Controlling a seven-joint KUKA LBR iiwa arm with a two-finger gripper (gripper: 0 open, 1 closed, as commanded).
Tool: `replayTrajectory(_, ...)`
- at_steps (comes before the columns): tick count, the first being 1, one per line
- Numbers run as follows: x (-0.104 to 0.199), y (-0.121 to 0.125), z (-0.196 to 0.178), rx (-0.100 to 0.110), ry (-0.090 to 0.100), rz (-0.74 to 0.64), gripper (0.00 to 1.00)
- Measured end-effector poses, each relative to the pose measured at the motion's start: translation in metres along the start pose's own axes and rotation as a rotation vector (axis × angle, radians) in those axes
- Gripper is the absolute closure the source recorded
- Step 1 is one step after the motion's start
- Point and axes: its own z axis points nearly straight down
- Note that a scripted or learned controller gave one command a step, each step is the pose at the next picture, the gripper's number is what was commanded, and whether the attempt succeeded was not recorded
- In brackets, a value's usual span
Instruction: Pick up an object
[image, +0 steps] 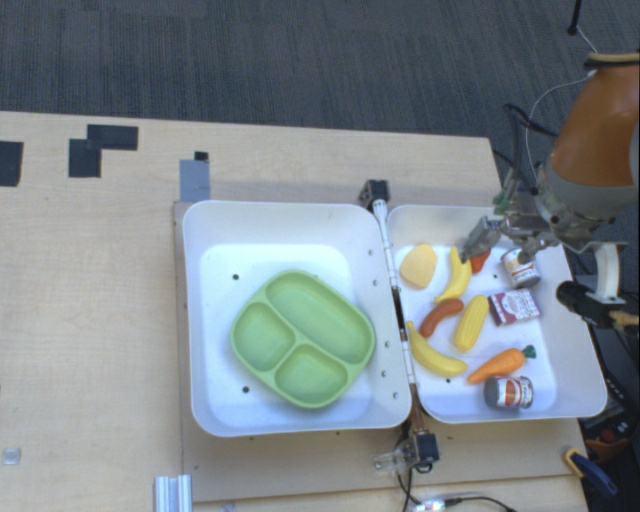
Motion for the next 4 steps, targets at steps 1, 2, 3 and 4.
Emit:
replayTrajectory(1, -0.029, -0.006, 0.135, 0.001, 0.0, 0.003, 0.0)
replayTrajectory(2, -0.021, -0.066, 0.156, -0.007, -0.001, 0.003, 0.0)
replayTrajectory(3, -0.02, -0.064, 0.145, -0.013, -0.002, 0.002, 1.0)
replayTrajectory(4, 0.063, -0.091, 0.059, -0.002, 0.001, 0.0, 1.0)
